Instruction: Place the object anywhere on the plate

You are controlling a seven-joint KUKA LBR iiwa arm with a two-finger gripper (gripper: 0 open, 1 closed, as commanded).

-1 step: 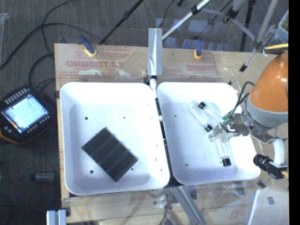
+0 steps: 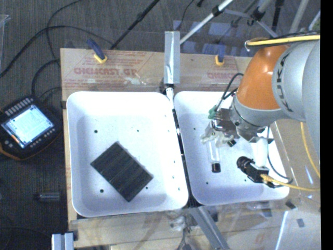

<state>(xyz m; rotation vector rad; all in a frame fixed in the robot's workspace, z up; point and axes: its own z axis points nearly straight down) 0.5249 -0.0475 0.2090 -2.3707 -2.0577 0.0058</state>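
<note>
With the gripper (image 2: 214, 158) hung over the right bin (image 2: 197, 184), its state indiscernible, the dark plate (image 2: 122, 171) could be missed.

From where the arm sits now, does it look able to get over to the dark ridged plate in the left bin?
Probably yes. The plate lies flat and uncovered in the left bin, while the gripper hangs over the right bin.

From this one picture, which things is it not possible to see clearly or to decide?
- Gripper, camera view: too small and pale against the right bin to tell open from shut, or whether it holds anything.
- Right bin's far-right part: covered by the arm.
- Dark ridged plate in the left bin: the surface under it is hidden.
- Handheld screen at the left: its text is too small.
</note>
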